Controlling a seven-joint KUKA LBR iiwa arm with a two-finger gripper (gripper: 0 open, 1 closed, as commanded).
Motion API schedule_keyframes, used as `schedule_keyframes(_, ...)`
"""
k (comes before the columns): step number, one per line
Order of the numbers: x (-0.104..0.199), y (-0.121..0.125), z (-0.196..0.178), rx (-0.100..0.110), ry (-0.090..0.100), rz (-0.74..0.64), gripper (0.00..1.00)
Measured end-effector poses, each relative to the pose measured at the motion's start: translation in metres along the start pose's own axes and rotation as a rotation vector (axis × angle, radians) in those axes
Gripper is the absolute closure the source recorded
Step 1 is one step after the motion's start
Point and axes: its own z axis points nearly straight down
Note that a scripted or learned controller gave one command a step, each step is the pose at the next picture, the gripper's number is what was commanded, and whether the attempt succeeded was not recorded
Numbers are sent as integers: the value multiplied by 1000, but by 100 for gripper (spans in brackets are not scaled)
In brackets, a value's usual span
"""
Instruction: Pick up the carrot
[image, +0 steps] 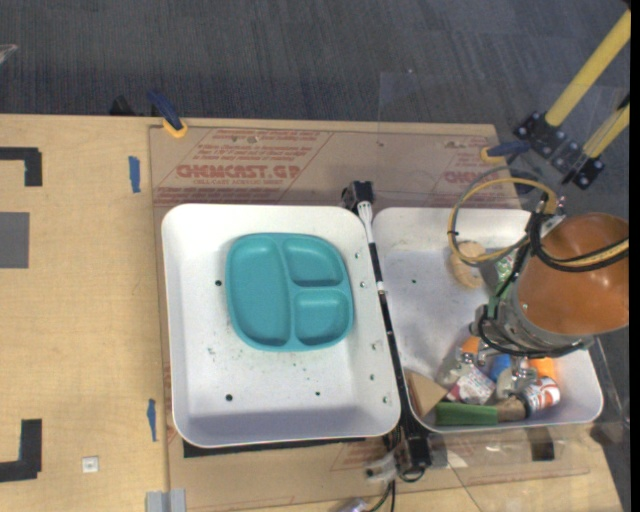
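Note that the pincer hangs low over the right bin; you cannot tell its state. The carrot lies just beside it.

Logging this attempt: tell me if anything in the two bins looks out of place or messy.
Nothing looks damaged. The right bin holds its objects crowded in a pile at the near corner under the gripper. Dark specks dot the left bin around the teal divided plate.
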Motion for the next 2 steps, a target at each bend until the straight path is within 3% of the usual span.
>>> schedule_keyframes(1,-5,-2,-11,7,-8,2,100)
schedule_keyframes(2,-8,-4,-21,12,-15,3,100)
